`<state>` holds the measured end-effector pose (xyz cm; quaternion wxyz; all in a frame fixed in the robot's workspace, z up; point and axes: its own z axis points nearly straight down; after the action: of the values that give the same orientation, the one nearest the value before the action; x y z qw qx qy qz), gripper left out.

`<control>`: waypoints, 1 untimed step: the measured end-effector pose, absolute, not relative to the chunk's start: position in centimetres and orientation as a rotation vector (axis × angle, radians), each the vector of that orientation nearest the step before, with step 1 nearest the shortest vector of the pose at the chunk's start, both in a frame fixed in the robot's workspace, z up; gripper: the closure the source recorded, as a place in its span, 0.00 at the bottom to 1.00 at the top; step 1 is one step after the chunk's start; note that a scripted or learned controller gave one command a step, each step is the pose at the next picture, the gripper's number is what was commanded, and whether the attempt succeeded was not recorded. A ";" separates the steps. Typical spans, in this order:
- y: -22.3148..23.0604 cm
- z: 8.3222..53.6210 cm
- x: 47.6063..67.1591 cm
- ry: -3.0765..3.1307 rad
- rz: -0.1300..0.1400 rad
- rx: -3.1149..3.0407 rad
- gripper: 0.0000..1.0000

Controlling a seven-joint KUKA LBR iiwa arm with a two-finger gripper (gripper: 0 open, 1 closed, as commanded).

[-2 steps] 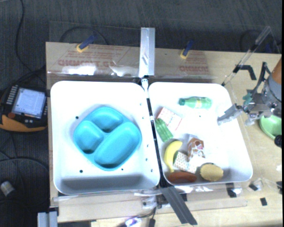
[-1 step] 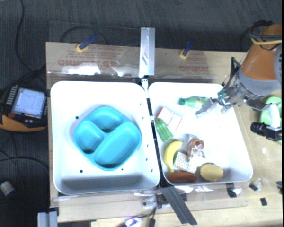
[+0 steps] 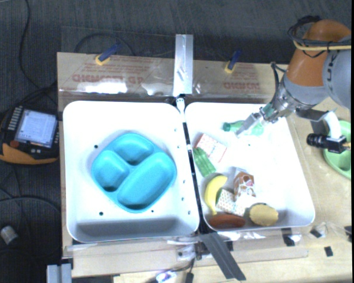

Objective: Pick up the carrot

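A long reddish-brown piece (image 3: 226,220) lies at the front edge of the right bin (image 3: 295,175); it is the closest match to a carrot, partly hidden under a small carton (image 3: 227,202). My gripper (image 3: 249,124) reaches in from the right and is low over the far part of the right bin. Its tip is at a teal-green object (image 3: 233,125), well away from the reddish piece. Whether the teal object is held is unclear.
The right bin also holds a pink-and-white box (image 3: 211,148), a green cucumber-like piece (image 3: 203,162), a banana (image 3: 214,190), a printed carton (image 3: 243,184) and a tan round item (image 3: 263,214). A blue divided plate (image 3: 134,171) lies in the left bin (image 3: 76,217).
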<state>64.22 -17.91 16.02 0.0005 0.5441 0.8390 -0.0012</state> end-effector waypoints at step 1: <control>-17.2 22.6 66.9 2.806 -0.003 1.405 0.00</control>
<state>66.93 -17.24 22.65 0.0016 0.4478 0.8941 -0.0011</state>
